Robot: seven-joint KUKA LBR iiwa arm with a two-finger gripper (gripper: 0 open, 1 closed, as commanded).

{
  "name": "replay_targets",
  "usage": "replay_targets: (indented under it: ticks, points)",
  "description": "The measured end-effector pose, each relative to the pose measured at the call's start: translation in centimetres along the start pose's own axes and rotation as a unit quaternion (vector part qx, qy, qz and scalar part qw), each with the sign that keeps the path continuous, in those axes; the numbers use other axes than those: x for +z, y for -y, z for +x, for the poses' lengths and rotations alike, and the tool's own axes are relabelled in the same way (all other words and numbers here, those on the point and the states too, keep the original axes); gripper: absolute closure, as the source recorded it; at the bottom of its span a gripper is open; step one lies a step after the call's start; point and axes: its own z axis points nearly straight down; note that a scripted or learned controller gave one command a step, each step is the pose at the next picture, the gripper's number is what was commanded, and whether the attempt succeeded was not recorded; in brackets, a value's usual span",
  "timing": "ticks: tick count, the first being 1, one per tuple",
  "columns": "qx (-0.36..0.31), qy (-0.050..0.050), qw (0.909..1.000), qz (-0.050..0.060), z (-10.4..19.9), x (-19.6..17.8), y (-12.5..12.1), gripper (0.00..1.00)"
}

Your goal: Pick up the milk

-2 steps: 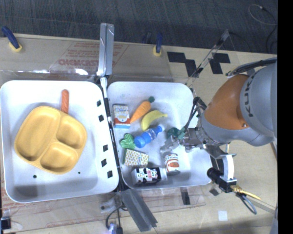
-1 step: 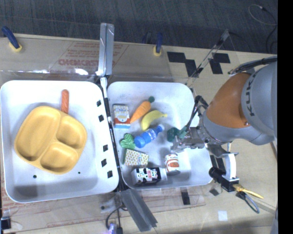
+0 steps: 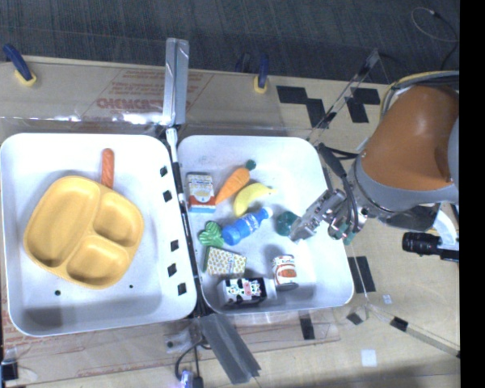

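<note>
My jaws, whose opening I cannot tell, hang over the right bin's right side, while the small black-and-white cow-patterned milk carton lies on its side by the near wall, down-left of me, long axis running left-right.

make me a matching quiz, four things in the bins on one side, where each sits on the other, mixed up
Things:
1. yellow divided plastic plate
2. black-and-white cow-pattern milk carton
3. orange toy carrot
4. blue plastic bottle

Places:
A. middle of right bin
B. left bin
C. near front edge of right bin
D. beside the yellow toy banana, toward the back of the right bin

Pairs: 1-B, 2-C, 3-D, 4-A
</note>
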Motion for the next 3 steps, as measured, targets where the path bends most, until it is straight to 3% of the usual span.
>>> replay_targets:
  ticks: [1, 2, 3]
  points:
    - [0.015, -0.001, 0.9999, 0.001, -0.7, -5.7, 0.8, 1.0]
    - [0.045, -0.002, 0.999, 0.001, -3.3, -1.8, 3.7, 1.0]
    - [0.034, -0.003, 0.9994, 0.001, -4.2, -0.4, 2.1, 1.0]
